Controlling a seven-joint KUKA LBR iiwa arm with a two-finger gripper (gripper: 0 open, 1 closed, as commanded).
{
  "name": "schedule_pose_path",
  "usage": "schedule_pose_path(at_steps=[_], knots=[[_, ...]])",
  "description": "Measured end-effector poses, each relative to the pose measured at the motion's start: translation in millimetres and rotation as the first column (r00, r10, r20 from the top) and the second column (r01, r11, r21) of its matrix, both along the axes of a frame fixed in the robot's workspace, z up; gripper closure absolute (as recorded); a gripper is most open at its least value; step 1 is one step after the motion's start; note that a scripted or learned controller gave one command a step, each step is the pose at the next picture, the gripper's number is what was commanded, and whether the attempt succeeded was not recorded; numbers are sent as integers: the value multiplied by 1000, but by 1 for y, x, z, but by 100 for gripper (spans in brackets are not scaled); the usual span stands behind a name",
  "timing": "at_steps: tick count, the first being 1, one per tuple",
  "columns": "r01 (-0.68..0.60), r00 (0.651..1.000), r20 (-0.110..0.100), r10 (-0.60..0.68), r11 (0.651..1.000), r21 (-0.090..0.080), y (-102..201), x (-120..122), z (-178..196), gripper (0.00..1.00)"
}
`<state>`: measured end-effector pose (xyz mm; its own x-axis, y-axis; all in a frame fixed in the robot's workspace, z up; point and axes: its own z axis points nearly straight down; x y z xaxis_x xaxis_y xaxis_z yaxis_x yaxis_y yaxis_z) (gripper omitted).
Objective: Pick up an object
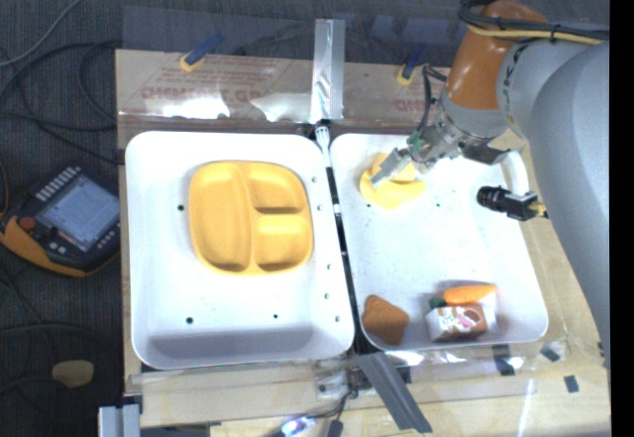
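In the right bin (515,257), a flat yellow piece (394,191) lies near the far left corner. My gripper (404,160) is low over its upper edge and hides part of it; whether it touches the piece is unclear. A brown lump (384,318) and a small pack with an orange top (462,314) lie along that bin's near wall. A yellow divided tray (251,217) rests in the left bin (158,306).
The arm's orange band (485,68) and grey body (584,158) cover the right bin's far right corner and right side. A metal divider post (328,68) stands behind the wall between the bins. A handheld pendant (61,219) lies on the floor at left.
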<state>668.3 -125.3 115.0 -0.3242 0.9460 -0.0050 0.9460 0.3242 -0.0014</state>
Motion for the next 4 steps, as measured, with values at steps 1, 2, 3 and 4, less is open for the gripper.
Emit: schedule_pose_path(at_steps=[1, 2, 3, 4], knots=[[-82, 997, 11, 82, 997, 1, -4, -37, -25, 0], [-82, 997, 12, 82, 997, 3, -3, -36, -14, 100], [-117, 993, 0, 117, 993, 4, 63, -44, 69, 100], [-374, 927, -1, 374, 927, 3, 74, -36, 109, 100]])
